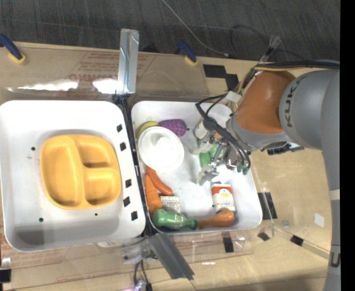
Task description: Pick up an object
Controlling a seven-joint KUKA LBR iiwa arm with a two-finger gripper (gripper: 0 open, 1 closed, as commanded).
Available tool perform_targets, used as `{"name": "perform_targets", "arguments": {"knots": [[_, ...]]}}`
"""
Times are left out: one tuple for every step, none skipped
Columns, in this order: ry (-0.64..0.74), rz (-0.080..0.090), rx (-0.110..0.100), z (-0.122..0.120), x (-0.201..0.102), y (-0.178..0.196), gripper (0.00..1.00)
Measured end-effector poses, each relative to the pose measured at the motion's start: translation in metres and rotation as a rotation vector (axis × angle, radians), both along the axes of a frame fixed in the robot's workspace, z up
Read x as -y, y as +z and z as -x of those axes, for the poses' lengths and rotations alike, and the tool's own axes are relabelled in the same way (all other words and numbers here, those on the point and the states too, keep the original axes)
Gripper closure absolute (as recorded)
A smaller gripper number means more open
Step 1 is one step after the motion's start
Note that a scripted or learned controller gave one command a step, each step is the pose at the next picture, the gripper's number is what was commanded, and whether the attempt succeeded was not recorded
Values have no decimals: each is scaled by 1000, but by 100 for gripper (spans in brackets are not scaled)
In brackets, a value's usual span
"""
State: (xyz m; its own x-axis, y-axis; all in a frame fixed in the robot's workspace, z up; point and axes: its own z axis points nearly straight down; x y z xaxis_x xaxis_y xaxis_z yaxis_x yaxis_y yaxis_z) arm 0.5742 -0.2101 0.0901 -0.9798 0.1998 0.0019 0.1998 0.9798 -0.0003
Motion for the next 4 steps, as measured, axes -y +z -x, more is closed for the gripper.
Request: {"name": "perform_targets", "arguments": {"knots": [[7,0,-2,-1,-2,9,100],[8,0,-2,-1,-3,9,0],[-3,-1,-5,0,-38,-2,0],[-20,-2,-2,51,-22,-1,0]]}}
